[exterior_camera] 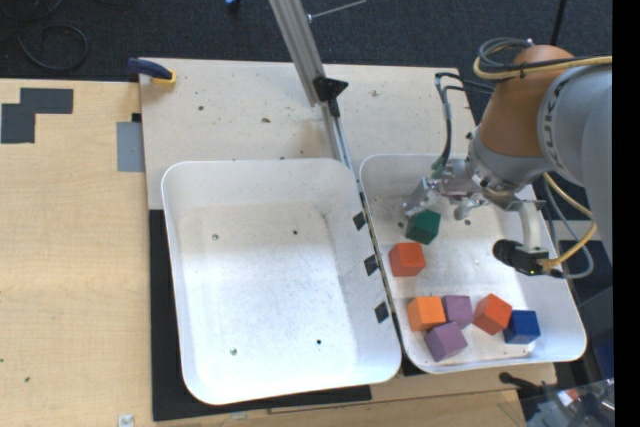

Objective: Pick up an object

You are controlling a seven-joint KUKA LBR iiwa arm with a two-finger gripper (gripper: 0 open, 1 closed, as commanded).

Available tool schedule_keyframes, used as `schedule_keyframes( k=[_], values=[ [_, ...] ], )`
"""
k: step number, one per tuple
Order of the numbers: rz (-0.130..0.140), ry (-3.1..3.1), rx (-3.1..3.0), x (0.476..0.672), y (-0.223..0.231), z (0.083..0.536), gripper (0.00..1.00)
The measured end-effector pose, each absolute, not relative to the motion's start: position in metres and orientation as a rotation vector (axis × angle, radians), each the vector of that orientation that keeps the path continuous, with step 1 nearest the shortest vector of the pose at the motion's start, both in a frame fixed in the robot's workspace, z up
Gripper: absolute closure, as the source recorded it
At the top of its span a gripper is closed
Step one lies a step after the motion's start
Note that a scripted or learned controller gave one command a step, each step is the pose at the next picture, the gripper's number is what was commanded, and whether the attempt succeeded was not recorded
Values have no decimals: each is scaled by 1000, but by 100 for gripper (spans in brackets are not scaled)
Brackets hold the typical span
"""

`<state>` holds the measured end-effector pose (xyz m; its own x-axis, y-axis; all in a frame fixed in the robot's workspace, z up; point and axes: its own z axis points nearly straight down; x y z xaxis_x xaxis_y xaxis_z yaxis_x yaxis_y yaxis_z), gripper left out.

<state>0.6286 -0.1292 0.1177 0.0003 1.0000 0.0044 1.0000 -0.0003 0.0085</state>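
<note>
Just above the red cube, toward the far wall of the right bin, your pincer hangs low over a green block. The block sits right at its tip, but you cannot tell from this slant whether the pincer is parted or clenched, nor whether the block has left the bin floor. So judge the pick as not yet shown done: the approach looks made, the grasp and lift are left. Nearer than the red cube lie an orange cube, two purple blocks, another red block and a blue one, all untouched.
</note>
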Motion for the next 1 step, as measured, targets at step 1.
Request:
schedule_keyframes(
  k=[1],
  values=[
    [-4,2216,2233,624,-132,122,100]
  ],
)
